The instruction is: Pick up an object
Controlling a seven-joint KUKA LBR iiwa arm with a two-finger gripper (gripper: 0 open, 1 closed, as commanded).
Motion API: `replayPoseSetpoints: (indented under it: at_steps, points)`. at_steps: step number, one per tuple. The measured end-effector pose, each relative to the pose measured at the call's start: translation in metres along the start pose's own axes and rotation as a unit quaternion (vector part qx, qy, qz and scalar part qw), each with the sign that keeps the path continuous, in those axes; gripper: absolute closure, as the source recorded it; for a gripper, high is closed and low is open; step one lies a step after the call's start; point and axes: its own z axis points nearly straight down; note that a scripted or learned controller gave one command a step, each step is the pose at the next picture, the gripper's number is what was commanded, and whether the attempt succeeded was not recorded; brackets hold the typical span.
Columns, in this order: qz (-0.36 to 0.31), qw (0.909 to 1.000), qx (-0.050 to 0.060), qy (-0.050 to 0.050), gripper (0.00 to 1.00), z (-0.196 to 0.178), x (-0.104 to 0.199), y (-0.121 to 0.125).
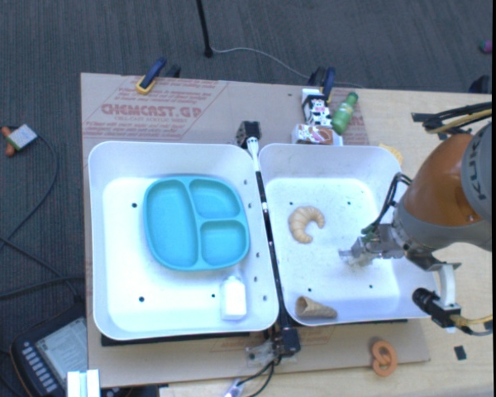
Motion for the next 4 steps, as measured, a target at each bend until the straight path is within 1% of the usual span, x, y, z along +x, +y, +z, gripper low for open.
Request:
replayPoseSetpoints:
  at_steps: [1,2,3,4]
  points:
    - [0.000,1.0000,0.000,0.000,0.00,0.000,0.000,0.000]
    - [-0.001,1.0000,0.002,0.001,0.00,0.011,0.039,0.023]
    - [0.000,1.0000,0.000,0.000,1.00,0.000,0.038,0.024]
    - [-0.001,1.0000,0.004,0.002,1.00,-0.029,0.049,0.097]
